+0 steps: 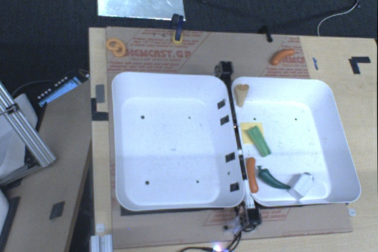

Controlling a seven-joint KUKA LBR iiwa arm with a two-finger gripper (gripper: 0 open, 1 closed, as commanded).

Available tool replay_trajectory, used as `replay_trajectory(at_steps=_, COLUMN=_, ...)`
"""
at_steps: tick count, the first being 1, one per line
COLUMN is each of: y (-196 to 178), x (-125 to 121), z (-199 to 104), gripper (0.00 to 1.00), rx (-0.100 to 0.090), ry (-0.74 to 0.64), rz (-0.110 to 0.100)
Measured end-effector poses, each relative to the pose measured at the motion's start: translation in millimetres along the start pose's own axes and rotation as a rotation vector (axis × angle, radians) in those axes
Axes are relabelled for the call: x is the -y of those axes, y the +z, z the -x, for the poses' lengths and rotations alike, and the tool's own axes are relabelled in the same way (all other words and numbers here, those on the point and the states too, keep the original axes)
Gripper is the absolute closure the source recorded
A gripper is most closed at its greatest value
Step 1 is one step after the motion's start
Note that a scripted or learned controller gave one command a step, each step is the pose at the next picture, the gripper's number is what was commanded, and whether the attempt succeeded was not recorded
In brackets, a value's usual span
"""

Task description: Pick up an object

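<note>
Best to aim for the green block, lying on a yellow card in the right bin near its left wall, and drop straight down across the narrow width. Cannot tell how wide the end effector stands. Plenty of bare floor rightward; steer clear of the carrot hugging that wall.

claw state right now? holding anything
Claw: cannot be told from the camera view; nothing is seen held. The green piece and carrot lie in the right bin.

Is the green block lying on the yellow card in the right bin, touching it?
Touching. The camera view shows the green block overlapping the yellow card, no gap between them.
</note>
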State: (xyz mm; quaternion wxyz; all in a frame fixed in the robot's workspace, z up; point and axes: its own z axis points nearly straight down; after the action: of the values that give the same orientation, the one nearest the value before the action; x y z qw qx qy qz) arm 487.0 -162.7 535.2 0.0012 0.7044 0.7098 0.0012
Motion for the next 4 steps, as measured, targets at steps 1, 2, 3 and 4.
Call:
replay_trajectory(at_steps=1, y=0, x=0, z=-6, gripper=1.0, rx=0.001, ry=0.004, rz=0.0)
replay_trajectory(at_steps=2, y=0, x=0, z=-20, gripper=1.0, rx=0.0, ry=0.003, rz=-0.001)
replay_trajectory(at_steps=3, y=0, x=2, z=47, gripper=1.0, rx=0.004, ry=0.011, rz=0.0)
replay_trajectory(at_steps=4, y=0, x=0, z=-2, gripper=1.0, rx=0.0, ry=0.0, rz=0.0)
